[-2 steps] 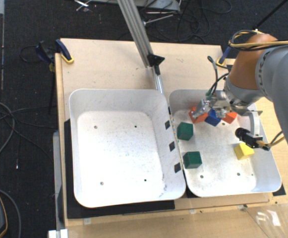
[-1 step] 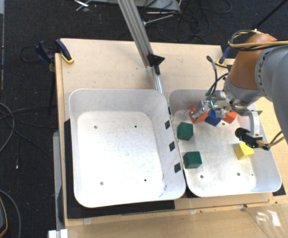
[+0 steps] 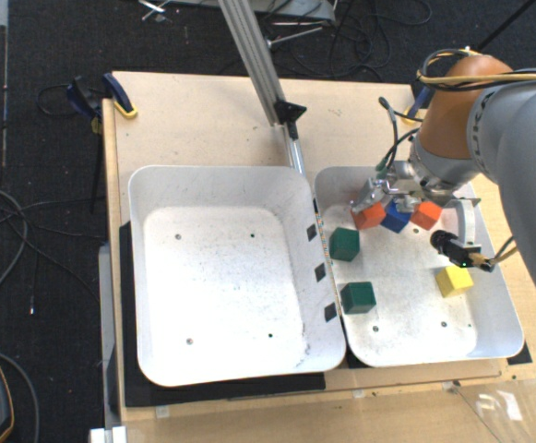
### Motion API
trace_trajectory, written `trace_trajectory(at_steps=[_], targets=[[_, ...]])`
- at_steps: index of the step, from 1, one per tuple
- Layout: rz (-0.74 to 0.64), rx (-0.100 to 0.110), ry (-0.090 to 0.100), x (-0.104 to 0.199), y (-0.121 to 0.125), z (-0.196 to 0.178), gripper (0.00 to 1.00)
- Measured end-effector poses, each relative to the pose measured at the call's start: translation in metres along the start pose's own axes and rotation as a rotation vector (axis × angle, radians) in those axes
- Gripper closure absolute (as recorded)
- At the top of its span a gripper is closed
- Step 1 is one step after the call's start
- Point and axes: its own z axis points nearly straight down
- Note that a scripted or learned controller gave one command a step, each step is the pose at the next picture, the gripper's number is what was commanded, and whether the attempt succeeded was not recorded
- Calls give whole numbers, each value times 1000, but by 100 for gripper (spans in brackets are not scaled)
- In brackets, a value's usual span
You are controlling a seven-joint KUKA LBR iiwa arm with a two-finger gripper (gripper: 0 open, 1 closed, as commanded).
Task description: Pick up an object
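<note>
Several small blocks lie in the right bin: two green ones, a yellow one, two orange ones and a blue one between them. My gripper hangs low over the far side of this bin, right above the orange and blue blocks. The wrist and its cables hide the gripper's tip, so I cannot see whether it touches a block. The grey arm with its orange band comes in from the upper right.
The left bin lies beside the right one, their rims meeting at mid-bench. A slanted metal pole ends in a black bracket at the far rim between the bins. A blue and yellow clamp sits on the bench's far left corner.
</note>
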Motion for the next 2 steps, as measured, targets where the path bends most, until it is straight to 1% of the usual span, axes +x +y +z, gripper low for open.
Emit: trace_trajectory(at_steps=[1, 2], targets=[[0, 1, 1, 4, 2, 0, 0], [0, 17, -1, 3, 0, 0, 0]])
